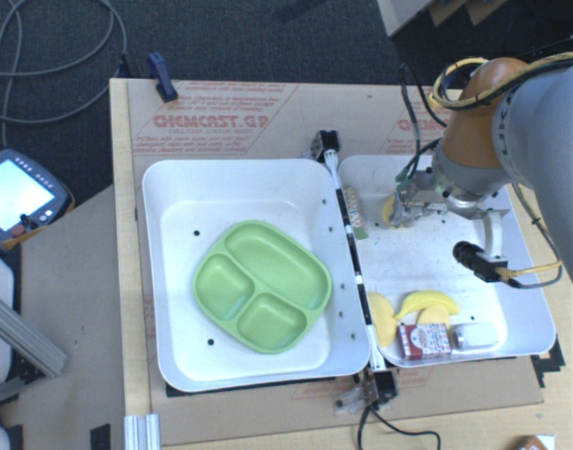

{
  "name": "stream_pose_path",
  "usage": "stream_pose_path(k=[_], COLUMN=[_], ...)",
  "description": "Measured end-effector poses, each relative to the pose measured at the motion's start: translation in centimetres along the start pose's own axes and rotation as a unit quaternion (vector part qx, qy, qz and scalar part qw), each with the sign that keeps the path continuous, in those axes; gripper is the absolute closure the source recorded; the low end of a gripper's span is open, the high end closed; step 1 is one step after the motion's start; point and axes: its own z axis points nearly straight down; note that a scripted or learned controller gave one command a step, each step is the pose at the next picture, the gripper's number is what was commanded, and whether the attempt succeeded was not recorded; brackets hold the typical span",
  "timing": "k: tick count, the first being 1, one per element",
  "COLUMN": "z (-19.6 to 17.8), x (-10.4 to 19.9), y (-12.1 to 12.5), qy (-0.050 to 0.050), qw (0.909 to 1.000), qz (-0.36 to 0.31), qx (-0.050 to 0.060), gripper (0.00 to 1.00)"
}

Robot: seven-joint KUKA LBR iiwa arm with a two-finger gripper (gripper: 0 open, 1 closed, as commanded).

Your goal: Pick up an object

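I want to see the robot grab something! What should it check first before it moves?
1. Gripper is down in the right bin: ok.
2. Something between its fingers: cannot tell.
3. Things within reach in that bin, the banana and the red-and-white carton: ok.
4. Gripper is over one of them: not ok, both lie at the near edge, apart from it.
5. Green divided plate sits alone in the left bin, out of the way: ok.
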Motion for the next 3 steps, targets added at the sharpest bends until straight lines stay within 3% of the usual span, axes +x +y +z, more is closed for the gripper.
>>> stream_pose_path(k=[1,2,3], z=[0.0,1.2,-0.2], x=[0.0,0.4,0.2], y=[0.0,3.3,3.5], qy=[0.0,0.001,-0.001], qw=[1.0,1.0,1.0], qz=[0.0,0.0,0.0], qx=[0.0,0.003,0.0], gripper=[0.0,0.0,1.0])
